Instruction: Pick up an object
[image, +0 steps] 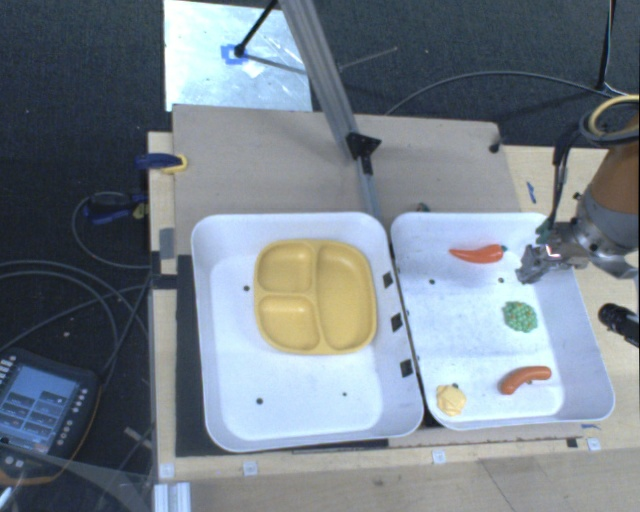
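Objects for picking lie in the right bin (590, 400): 4 small toy foods spread over its white floor. A red chili pepper (477, 254) lies near the bin's far edge, pointing roughly left to right. Nearer the middle, toward the right wall, sits a green, bumpy round piece (519, 317). Closer to the front edge lies an orange-brown sausage (524, 379), slightly curved, and in the front left corner rests a small yellow lump (451, 400). All 4 are well apart from each other, none touching.

Just right of the chili pepper, above the bin's far right part, hangs the gripper (532, 265), at the end of the grey arm (612, 215) that enters from the right with its orange band visible above the wrist. Whether the gripper is spread or closed cannot be told from this angle; nothing is seen held in it. The green piece lies just in front of it.

The left bin (230, 400) sits beside the right one, their inner edges touching. It holds a yellow divided plate (315, 296) with 3 compartments, placed toward the bin's far middle. Both bins rest on the tan tabletop (260, 160). A grey pole (325, 75) slants down to the tabletop behind the bins. On the dark floor at the left lie cables and a handheld control pendant (40, 405).
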